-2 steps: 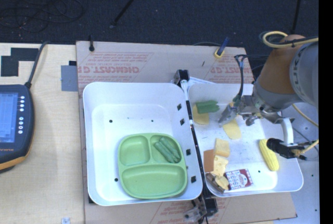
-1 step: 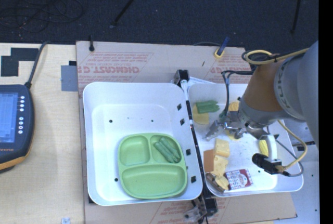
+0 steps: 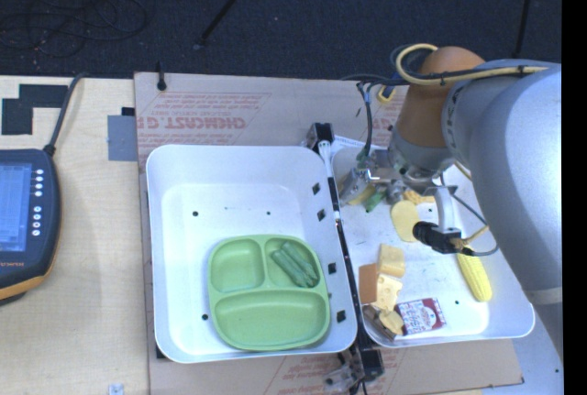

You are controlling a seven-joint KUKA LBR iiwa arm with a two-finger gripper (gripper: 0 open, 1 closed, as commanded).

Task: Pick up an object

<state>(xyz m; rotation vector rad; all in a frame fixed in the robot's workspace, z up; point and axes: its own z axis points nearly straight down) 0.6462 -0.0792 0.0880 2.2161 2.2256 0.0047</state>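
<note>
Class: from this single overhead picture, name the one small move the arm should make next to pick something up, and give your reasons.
Probably a short, straight descent. The end effector hangs over the far end of the right bin, where small items lie beneath it, with nothing visibly held. The corn cob and cheese pieces lie nearer the camera.

Bright overhead light washes my two white bins [image 3: 174,201] almost to glare; the floor behind stays dim, my arm [image 3: 514,155] looms soft and blurred, detail is coarse throughout

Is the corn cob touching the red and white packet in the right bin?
Apart. The camera view shows bare white bin floor between the corn cob and the red and white packet.
</note>
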